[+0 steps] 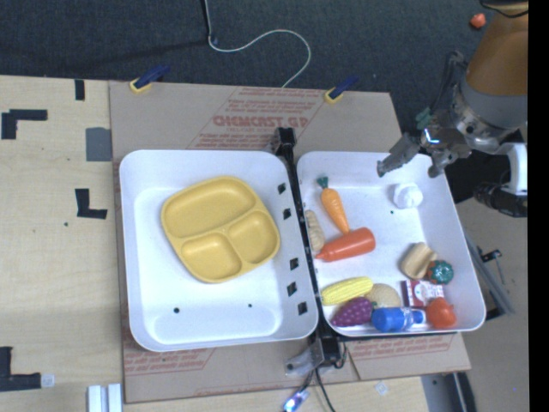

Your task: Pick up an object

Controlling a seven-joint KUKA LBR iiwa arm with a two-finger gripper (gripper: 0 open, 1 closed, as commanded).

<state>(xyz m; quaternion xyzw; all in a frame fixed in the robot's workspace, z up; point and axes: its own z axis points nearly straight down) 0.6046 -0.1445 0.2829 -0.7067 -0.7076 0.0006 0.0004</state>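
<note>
So your fingers [414, 160] are spread wide with nothing between them, hanging over the top right corner of the right bin [459, 230]. Just below them sits a small white object [407, 196], apart from the tips, and further down-left you've got the carrot [334, 207] and the red pepper [346, 245]. The corn [346, 289], grapes [353, 312] and blue bottle [396, 318] are well away at the bin's near edge, and the yellow plate [221, 227] is way off in the left bin [141, 247].
</note>
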